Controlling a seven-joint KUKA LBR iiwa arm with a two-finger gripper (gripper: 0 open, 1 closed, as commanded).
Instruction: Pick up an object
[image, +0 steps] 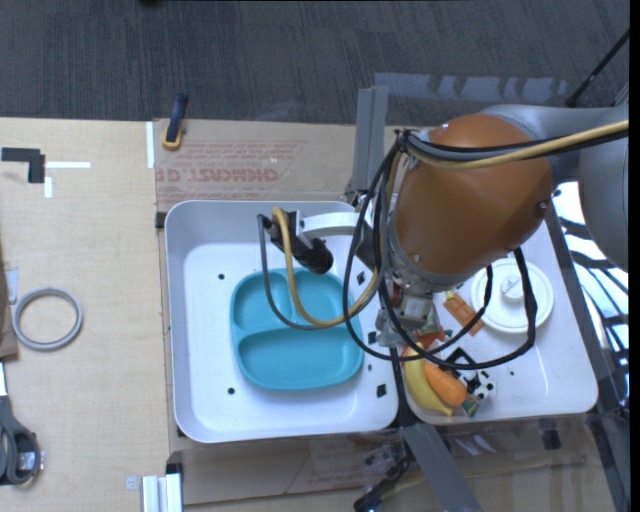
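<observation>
Hand (408, 335) — grip cannot be told — above banana (422, 392), carrot (446, 385); glossy blue tray (295, 335) beside.

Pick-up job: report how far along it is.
Done: the arm has reached over the right bin. In hand: nothing visibly; the gripper sits above the banana and carrot, both lying in that bin. Left: grasp and lift one.

Robotics lab, white bins (190, 330) on a bench, tape roll (45, 318), cabled grey-orange arm (470, 195)
</observation>
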